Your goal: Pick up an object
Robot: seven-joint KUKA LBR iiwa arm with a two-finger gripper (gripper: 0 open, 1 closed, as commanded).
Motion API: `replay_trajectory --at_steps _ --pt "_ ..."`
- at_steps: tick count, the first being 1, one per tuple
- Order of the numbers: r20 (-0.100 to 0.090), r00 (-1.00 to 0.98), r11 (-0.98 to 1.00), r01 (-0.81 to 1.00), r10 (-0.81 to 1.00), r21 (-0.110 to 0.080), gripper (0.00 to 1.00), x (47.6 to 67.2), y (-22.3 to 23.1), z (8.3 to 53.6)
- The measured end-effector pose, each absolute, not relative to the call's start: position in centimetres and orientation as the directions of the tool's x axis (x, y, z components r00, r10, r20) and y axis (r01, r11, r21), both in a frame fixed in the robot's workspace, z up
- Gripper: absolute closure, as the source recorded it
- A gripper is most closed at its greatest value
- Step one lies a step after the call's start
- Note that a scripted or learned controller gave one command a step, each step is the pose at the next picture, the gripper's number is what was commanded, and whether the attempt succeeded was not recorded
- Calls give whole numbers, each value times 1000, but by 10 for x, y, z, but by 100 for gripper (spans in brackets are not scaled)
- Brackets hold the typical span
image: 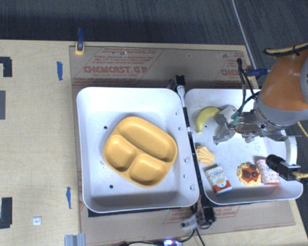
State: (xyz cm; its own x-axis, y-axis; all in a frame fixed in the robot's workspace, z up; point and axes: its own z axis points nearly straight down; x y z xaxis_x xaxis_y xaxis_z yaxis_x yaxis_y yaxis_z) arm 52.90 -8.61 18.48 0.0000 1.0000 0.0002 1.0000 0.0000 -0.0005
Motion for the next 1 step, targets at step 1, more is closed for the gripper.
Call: replay_trajectory --at_steps 1 --pt "0 1 -1 1000 1000 0 0 502 -129 108"
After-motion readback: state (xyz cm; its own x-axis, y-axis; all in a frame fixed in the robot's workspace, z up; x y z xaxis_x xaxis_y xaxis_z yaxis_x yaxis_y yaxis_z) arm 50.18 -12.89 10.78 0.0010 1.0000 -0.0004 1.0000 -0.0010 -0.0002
